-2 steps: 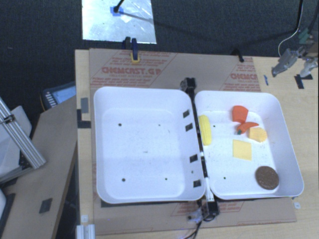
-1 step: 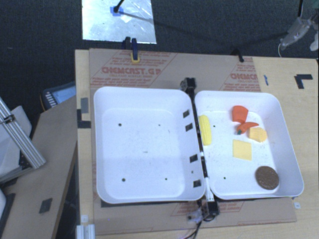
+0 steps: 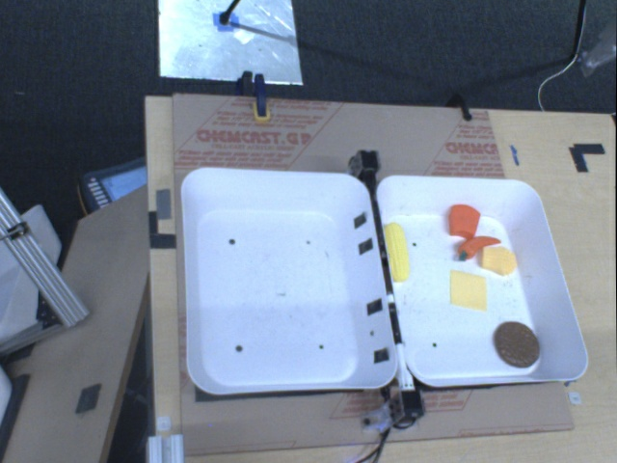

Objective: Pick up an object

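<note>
The right bin [image 3: 554,258] holds several small toy foods. A yellow corn cob [image 3: 396,250] lies along its left wall. An orange piece [image 3: 464,220] sits at the back, with a small carrot [image 3: 477,247] just below it and a yellow-orange block [image 3: 499,260] to the right. A flat yellow cheese slice [image 3: 469,290] lies in the middle. A brown round cookie [image 3: 517,343] rests near the front right corner. The left bin [image 3: 193,287] has bare white floor.
Both bins sit on a cardboard sheet [image 3: 289,133] on the wooden bench. A shiny metal plate [image 3: 228,25] lies on the dark floor behind. An aluminium rail [image 3: 39,268] stands at the left edge. Black clips [image 3: 371,249] join the bins.
</note>
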Available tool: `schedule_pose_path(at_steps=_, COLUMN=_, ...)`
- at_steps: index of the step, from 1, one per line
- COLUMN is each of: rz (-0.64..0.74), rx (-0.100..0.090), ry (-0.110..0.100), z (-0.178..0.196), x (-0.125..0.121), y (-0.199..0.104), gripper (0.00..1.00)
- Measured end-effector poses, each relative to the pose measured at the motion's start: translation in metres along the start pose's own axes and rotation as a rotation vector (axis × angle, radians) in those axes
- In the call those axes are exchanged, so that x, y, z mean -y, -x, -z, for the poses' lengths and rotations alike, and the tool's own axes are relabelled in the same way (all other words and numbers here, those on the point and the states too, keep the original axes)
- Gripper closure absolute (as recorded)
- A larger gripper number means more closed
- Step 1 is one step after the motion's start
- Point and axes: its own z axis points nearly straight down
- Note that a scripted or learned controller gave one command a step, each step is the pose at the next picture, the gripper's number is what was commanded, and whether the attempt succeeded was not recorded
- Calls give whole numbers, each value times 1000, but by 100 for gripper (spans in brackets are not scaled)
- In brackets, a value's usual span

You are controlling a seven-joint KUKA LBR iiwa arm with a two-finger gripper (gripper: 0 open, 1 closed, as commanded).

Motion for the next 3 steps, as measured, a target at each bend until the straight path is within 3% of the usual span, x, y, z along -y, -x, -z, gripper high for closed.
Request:
schedule_pose_path(at_steps=1, rz=6, rx=1, ry=-2, z=7, x=-1, y=-1, gripper=100)
schedule_pose_path(at_steps=2, rz=-3, rx=0, ry=-8, z=-7, x=-37, y=41, gripper=100)
schedule_pose_path(at_steps=3, rz=4, rx=-1, ry=-7, z=-5, x=-36, y=38, gripper=100)
